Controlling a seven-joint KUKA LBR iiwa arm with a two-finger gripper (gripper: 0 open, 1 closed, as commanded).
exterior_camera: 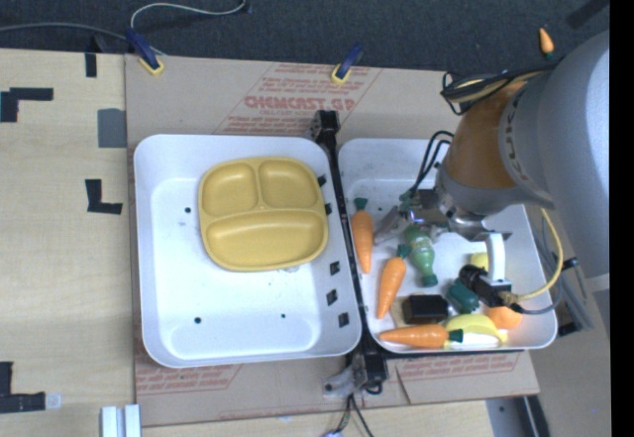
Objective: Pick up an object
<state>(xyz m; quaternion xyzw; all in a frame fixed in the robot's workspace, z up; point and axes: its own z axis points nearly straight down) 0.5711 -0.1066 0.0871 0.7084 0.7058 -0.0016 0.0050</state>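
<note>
**A:** What lies in the two bins?

**B:** The left bin holds a yellow divided plate, set toward its far side. The right bin is crowded. One carrot lies along the divider between the bins, a second carrot sits just beside it at a slant, and a third carrot lies flat against the near wall. A small black block rests between the second and third carrots. A green toy stands near the middle, and a yellow piece lies in the near right corner next to an orange bit.

**A:** What crowds the gripper?

**B:** The green toy sits directly under it, and the first two carrots lie close on the left. A white and black piece lies just to its right. Cables loop off the arm's wrist over the bin's far right part.

**A:** And the arm itself?

**B:** The arm comes in from the right, its grey bulk covering the bin's right side, the orange band angled down toward the bin's middle. The gripper points down into the right bin, right above the green toy.

**A:** Does it hold anything?

**B:** I cannot tell; the wrist hides how the pincer stands, and nothing is plainly seen in its grip.
</note>
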